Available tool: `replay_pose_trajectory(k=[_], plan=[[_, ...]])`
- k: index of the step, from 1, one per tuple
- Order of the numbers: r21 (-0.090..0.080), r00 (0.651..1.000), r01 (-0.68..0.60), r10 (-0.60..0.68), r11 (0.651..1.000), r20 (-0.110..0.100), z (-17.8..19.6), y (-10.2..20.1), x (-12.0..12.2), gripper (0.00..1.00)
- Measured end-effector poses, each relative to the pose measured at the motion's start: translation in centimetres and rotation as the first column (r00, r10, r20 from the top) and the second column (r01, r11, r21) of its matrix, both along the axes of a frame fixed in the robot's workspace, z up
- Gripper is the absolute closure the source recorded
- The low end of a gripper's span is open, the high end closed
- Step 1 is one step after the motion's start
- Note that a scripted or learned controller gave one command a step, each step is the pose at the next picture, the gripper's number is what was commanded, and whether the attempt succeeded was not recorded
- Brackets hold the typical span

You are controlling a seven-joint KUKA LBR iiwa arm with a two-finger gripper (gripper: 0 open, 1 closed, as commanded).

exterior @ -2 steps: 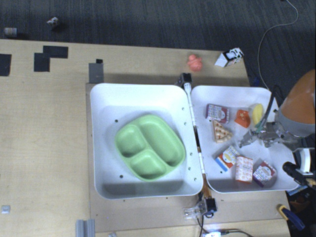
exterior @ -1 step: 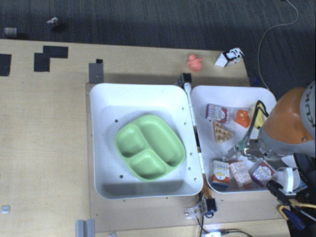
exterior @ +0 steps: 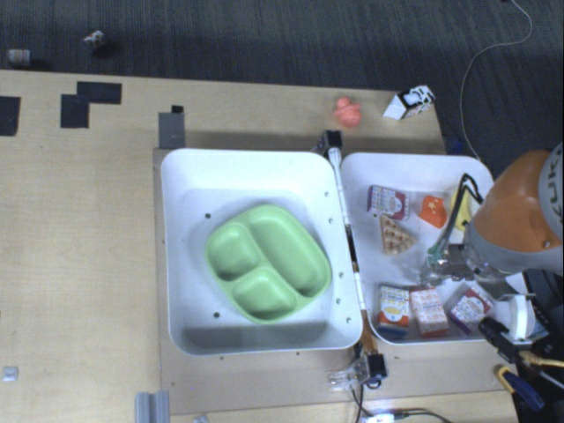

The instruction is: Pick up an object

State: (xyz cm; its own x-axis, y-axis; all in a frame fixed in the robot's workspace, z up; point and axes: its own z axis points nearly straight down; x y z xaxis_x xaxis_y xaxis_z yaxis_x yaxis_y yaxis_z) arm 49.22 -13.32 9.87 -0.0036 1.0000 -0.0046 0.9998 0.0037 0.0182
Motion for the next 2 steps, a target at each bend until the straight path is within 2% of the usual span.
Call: replay_pose_trajectory(k=[1, 2], plan=[[0.007, 1.000, -0.002, 0.002, 1.000, -0.012, 8.72, 9.51, 10.36, 1.00], [0.005, 1.000, -0.002, 0.002, 1.000, -0.015, 8.63, 9.32, 10.27, 0.00]])
